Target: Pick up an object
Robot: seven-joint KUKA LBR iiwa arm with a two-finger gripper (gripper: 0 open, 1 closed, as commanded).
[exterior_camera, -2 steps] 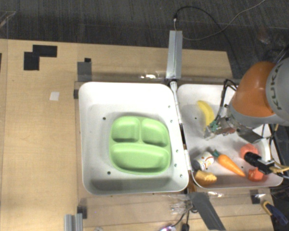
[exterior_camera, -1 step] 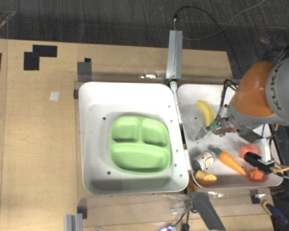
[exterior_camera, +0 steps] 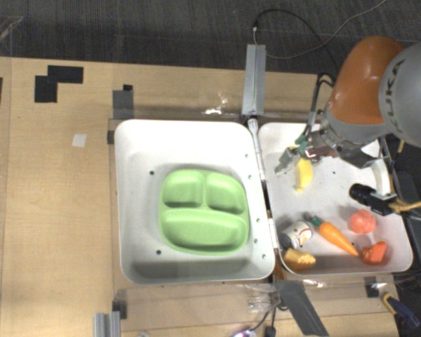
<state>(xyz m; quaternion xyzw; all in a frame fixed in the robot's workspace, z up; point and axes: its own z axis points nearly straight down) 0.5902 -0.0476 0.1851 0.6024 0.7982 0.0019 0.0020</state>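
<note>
- From my remote seat I see the grey KUKA arm with its orange band (exterior_camera: pixel 368 83) reaching in from the right, its two-finger gripper (exterior_camera: pixel 299 154) low over the upper part of the right-hand shallow white bin (exterior_camera: pixel 281 133).
- A small yellow plastic banana (exterior_camera: pixel 304 175) sits directly under the fingers, its upper end touching or hidden by them. It looks as if the fingers straddle it, but I cannot tell whether they are closed on it or merely beside it.
- I judge the banana to be the target; it lies apart from the other toys.
- Lower in the same bin lie an orange plastic carrot (exterior_camera: pixel 334 236), a pink round toy (exterior_camera: pixel 363 222), a red toy piece (exterior_camera: pixel 374 252), a small white-and-dark cylindrical toy (exterior_camera: pixel 299 235) and a tan lumpy toy (exterior_camera: pixel 299 260).
- The left-hand white bin (exterior_camera: pixel 133 188) holds a green sectioned plastic plate (exterior_camera: pixel 203 211).
- Risk: the banana is curved and slick, so a pinch near its tip could squirt it out or let it swing and drop on lifting.
- Risk: if the fingers sit off-centre, closing may only nudge it toward the divider.
</note>
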